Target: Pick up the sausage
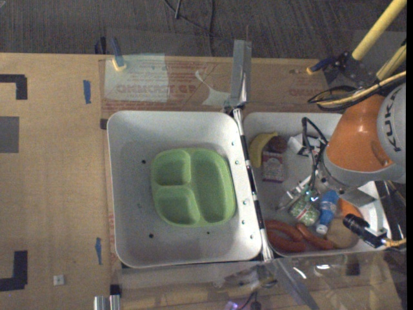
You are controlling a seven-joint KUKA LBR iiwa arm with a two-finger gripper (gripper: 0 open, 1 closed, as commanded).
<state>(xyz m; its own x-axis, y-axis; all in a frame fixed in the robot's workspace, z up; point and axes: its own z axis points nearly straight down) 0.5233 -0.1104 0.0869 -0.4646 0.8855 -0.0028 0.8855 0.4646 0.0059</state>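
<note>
Reddish-brown and curved, the sausage (pixel 292 236) lies along the near wall of the right bin (pixel 273 199), close to the corner nearest the divider between the two bins. It looks like two links lying end to end, though the picture is too soft to be sure. Just above it sits a green speckled object (pixel 303 210), and beside that a small blue bottle (pixel 327 206), tilted. A tan lump (pixel 342 236) rests at the sausage's right end, with something orange (pixel 349 208) just beyond the bottle.

My claw (pixel 306 194) hangs over the middle of this bin, above the speckled object and clear of the sausage. I cannot tell whether it is open or closed: the parts blur together there. Nothing shows as gripped. My arm's orange band (pixel 355 144) covers the bin's right side.

Toward the far wall lie a yellow banana (pixel 259 147), a dark round thing (pixel 278 144) touching it, and a pale pink packet (pixel 273 169) just in front of them.

In the left bin (pixel 129 173) a green divided plate (pixel 193 186) sits near the centre. Both bins rest on a brown bench (pixel 51 186).
</note>
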